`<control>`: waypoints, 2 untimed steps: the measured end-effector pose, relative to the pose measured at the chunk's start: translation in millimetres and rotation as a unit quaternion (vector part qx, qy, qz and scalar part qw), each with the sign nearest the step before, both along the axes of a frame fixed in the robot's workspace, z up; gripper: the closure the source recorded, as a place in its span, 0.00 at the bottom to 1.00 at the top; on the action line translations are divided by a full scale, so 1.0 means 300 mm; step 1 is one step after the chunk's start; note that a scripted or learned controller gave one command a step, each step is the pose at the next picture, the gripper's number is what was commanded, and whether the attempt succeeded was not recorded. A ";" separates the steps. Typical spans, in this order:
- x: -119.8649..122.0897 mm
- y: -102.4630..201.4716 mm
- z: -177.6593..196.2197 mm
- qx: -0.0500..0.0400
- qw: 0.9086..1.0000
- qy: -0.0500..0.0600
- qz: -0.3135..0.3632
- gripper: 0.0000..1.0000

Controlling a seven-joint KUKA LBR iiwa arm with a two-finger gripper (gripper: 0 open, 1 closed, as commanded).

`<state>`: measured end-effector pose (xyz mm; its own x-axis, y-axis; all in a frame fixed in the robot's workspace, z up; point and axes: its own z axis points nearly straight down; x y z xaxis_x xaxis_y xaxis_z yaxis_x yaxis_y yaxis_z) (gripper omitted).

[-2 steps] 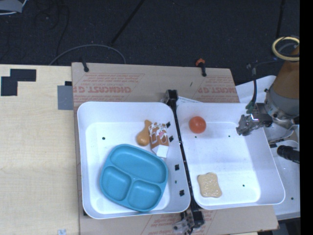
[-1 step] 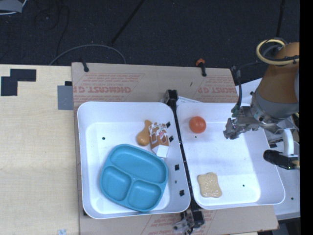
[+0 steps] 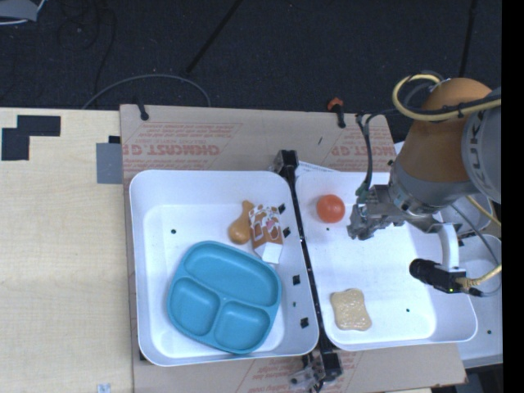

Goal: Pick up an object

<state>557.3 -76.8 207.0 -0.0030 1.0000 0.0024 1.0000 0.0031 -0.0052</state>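
A small red-orange ball (image 3: 331, 208) lies in the right bin (image 3: 409, 318) near its far left corner. A tan, bread-like piece (image 3: 351, 309) rests near that bin's front left. My gripper (image 3: 363, 222) hangs over the right bin just right of the ball, and nothing shows between its fingers. In the left bin (image 3: 151, 219) a blue divided plate (image 3: 223, 295) lies flat. Beyond it sit an orange-brown toy piece (image 3: 240, 227) and a small brown-and-white packet (image 3: 266, 226).
A black divider (image 3: 299, 260) runs between the two bins. The arm's orange and grey body (image 3: 446, 150) hangs over the right bin's far right side, with cables (image 3: 454, 281) trailing at the right. Cardboard (image 3: 213, 142) lies under the bins.
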 end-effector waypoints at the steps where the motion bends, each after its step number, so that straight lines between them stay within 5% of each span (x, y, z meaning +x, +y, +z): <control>1: 0.009 0.180 0.046 0.000 1.000 -0.002 0.001 1.00; 2: -0.030 0.358 0.065 0.000 1.000 0.000 0.001 1.00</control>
<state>548.3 30.5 226.5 -0.0051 1.0000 0.0026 1.0000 0.0051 -0.0044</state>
